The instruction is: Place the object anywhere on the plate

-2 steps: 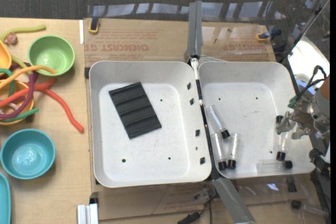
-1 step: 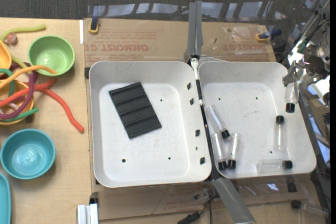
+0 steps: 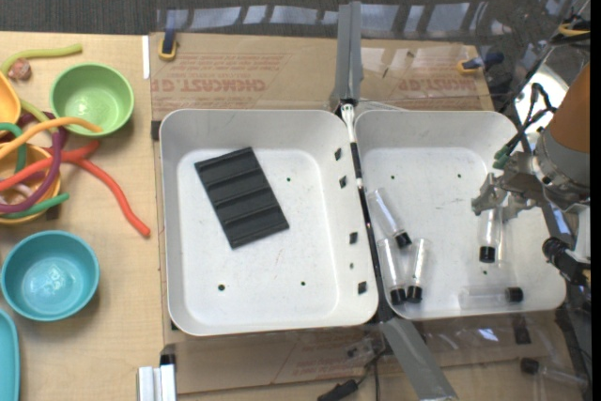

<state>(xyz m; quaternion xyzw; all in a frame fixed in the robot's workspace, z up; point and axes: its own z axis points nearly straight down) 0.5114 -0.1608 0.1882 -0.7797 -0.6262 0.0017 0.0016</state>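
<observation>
Black ridged plate (image 3: 241,197) alone in left bin (image 3: 178,202), fingers (image 3: 492,219) gripping clear tube (image 3: 489,239) near right bin's (image 3: 441,131) edge.

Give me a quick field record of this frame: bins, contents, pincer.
left bin: holds one dark ridged rectangular plate, lying flat and skewed
right bin: holds several clear tubes with black caps
tubes near divider: one slanted, two side by side
tube at front edge: lying along the front wall
pincer: over right bin's right side, a clear tube hanging at its tip
left of bins: green bowl, teal bowl
</observation>
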